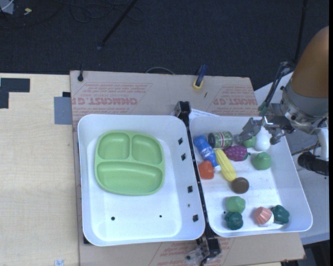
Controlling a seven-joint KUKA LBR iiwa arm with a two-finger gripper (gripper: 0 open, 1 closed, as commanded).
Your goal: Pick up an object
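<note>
The right bin (299,193) holds several toy foods. At its back lie a green can (221,139), a blue bottle (202,147), a purple eggplant (236,152) and a yellow corn cob (226,165). A small white item (262,142) sits at the back right, with a green ball (261,160) just in front of it. My gripper (262,134) hangs over the bin's back right part, open, with one finger on each side of the white item. Whether the fingers touch it I cannot tell.
Further forward in the right bin are an orange piece (206,170), a brown ball (240,185), a green pepper (235,204), a dark green piece (233,220), a red-and-white piece (262,216) and another dark green piece (279,214). The left bin (133,226) holds a green divided plate (129,163).
</note>
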